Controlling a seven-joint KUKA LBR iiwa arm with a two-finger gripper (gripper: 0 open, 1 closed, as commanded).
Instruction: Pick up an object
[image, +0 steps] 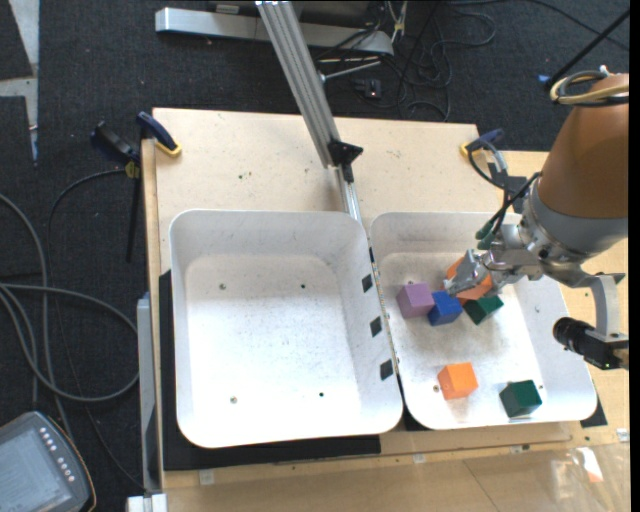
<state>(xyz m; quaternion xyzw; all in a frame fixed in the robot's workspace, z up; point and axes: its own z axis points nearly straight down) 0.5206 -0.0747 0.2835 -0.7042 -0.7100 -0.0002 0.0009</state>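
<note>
My end effector sits low in the right bin; its grip state cannot be judged. Blue cube lies just beside it, purple cube beyond, green block touching.

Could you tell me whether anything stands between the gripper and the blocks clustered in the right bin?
Nothing visible does. The gripper is already down in the right bin, right at the cluster of the purple block, blue block and a dark green block. These lie packed close together, so neighbours crowd any single pick.
</note>
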